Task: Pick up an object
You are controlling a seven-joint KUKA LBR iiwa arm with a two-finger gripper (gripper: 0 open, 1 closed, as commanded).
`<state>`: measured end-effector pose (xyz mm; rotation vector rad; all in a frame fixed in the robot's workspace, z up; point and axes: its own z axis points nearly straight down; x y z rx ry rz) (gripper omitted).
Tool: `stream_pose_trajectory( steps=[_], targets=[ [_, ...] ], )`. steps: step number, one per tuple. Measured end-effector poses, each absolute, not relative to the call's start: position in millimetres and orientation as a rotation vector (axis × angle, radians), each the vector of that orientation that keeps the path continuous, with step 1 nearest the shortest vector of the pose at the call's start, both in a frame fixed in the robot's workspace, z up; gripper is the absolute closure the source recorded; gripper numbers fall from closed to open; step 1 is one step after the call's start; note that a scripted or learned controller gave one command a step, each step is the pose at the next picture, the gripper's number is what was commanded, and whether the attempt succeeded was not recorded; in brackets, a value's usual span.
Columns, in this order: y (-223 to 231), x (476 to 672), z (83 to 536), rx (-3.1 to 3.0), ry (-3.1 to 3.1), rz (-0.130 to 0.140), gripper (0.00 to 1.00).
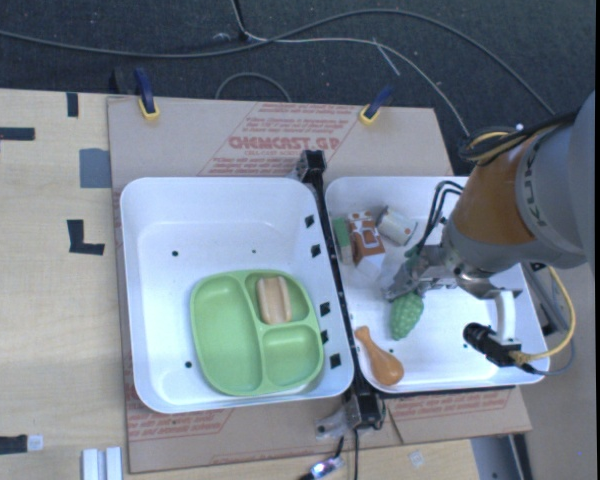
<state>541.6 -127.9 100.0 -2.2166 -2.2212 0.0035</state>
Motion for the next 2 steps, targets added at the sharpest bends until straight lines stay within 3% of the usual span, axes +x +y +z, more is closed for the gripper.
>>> stream_pose_trajectory(
  steps=[2],
  targets=[
    [-116.5, 549.7, 205.6, -2.221, -2.226, -0.004, 1.00]
  ],
)
